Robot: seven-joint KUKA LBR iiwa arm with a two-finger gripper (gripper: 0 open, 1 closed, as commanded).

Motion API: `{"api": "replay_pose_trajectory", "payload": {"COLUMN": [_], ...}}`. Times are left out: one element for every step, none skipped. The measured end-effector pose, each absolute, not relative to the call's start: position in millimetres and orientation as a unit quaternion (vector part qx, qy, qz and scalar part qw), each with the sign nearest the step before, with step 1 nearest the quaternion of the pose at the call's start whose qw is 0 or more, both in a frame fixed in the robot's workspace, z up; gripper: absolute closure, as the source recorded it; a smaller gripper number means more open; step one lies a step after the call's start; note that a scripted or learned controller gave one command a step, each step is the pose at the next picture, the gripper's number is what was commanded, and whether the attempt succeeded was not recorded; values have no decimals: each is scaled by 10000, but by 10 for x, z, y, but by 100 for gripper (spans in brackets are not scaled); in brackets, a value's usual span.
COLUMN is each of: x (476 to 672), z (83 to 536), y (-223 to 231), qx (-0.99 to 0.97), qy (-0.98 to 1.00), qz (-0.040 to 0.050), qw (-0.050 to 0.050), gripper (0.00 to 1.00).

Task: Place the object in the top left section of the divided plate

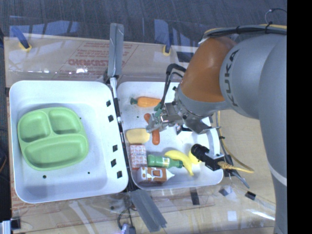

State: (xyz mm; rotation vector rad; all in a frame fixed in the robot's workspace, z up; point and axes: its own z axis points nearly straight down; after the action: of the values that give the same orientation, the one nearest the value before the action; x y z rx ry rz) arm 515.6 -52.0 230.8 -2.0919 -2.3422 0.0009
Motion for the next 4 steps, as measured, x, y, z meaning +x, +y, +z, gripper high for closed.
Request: {"api": "replay_pose_trajectory", "payload": {"x": [5673, 6000, 6056, 5845], "z": [1946, 2072, 2198, 1050], "y": [417, 1005, 1809, 2101], "qx": [-7532, -6633, -6107, -5171], "qy": [-6578, -7483, -7919, -8559], "qz": [18, 5, 4, 10], "qw": [16, 2, 5, 1], "gripper": [100, 100, 100, 100]}}
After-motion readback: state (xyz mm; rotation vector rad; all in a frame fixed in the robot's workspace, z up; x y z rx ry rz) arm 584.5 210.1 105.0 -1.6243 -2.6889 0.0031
